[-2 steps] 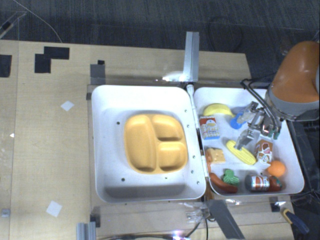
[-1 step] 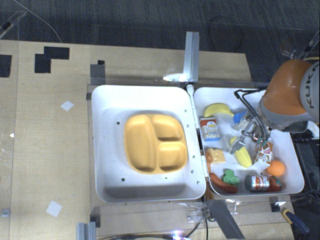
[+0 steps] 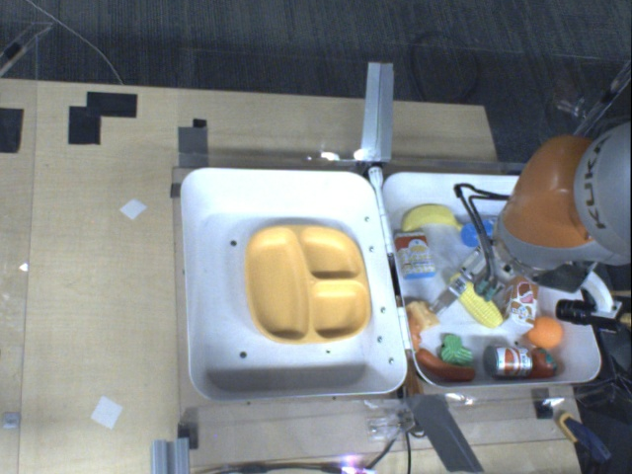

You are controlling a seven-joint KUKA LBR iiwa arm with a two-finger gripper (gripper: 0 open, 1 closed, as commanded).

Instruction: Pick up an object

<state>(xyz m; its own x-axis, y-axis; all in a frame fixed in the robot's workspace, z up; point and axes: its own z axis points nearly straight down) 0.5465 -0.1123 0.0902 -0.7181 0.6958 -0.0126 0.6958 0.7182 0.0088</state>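
Wooden bench (image 3: 89, 294); end effector (image 3: 472, 282) over bumpy plastic corn (image 3: 481, 307), finger state unclear.

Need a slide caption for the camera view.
Arm's gripper over toy corn in cluttered right bin; yellow tray in left bin.
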